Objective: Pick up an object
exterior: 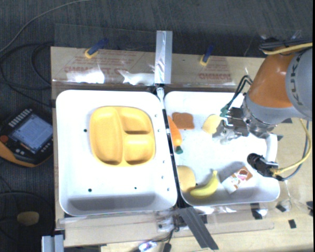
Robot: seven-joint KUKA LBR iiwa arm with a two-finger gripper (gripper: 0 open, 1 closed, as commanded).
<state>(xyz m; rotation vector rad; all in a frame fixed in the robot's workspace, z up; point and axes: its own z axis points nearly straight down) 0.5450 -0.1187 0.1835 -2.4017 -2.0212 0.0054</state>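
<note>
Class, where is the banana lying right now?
The banana lies in the right bin, near its front edge, between a round tan item and a small carton.

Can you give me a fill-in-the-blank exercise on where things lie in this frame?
1. The yellow plastic divided tray lies in the ____ white bin as the camera sees it.
2. The yellow curved banana lies near the ____ edge of the right white bin.
3. The orange carrot lies against that bin's ____ wall.
4. The end effector hangs over the ____ bin.

Missing words: left; bottom; left; right
</note>
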